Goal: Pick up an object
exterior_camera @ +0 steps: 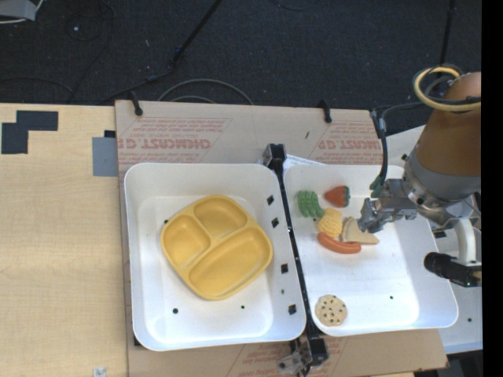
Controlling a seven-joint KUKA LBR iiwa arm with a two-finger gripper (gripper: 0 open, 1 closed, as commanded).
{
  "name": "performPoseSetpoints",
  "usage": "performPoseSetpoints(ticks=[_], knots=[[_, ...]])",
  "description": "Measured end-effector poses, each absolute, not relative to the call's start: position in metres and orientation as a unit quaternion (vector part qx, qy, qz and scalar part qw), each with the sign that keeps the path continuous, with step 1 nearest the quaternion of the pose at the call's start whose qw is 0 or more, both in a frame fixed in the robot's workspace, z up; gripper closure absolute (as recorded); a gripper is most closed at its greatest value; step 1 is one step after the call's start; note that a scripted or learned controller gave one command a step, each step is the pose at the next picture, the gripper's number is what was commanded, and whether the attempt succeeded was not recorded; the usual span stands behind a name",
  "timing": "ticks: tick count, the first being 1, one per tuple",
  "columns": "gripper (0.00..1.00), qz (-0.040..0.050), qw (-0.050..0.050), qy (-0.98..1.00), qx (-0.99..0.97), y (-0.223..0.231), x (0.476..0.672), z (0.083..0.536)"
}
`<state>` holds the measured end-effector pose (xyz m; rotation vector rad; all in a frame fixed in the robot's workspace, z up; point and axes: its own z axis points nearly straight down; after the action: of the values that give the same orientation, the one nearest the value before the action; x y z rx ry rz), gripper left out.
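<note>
The hot dog (pixel 339 244) lies in the right bin (pixel 393 305), a red-orange sausage shape with its long axis running nearly left to right, its right end dipping slightly toward the near edge. It looks like smooth moulded plastic. Touching it from above is a pale yellow corn piece (pixel 331 224), ridged, its length tilted up and to the right. A cream-coloured wedge (pixel 366 236) lies just beside the sausage's right end, partly under the gripper. Farther back in the same bin sit a green leafy vegetable (pixel 310 203) and a red strawberry-like piece (pixel 338 195), near each other but apart. A round biscuit (pixel 331 310) with dark chips lies flat in the near left corner of the right bin, well apart from the rest.

The arm (pixel 448 148) reaches in from the right, its brown-orange band above a grey wrist, bent downward and leftward so the gripper (pixel 368 217) hangs low over the cluster, just beside the corn and above the wedge. Whether its pincer is spread or closed I cannot tell; the dark metal parts blur together, and it may be touching the wedge.

The left bin (pixel 157 320) holds a yellow divided tray (pixel 216 246), glossy, with three rounded compartments, turned at a slant to the bin walls.
</note>
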<state>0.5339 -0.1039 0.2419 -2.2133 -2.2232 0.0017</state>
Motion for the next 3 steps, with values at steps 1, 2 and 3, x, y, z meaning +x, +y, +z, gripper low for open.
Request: performPoseSetpoints(ticks=[1,2,3], knots=[[1.00,0.0004,0.002,-0.709,-0.705,-0.049,0.540,0.240],[1.00,0.0011,0.002,-0.709,-0.706,0.004,0.535,0.227],[1.00,0.0006,0.002,-0.709,-0.705,0.052,0.532,0.235]])
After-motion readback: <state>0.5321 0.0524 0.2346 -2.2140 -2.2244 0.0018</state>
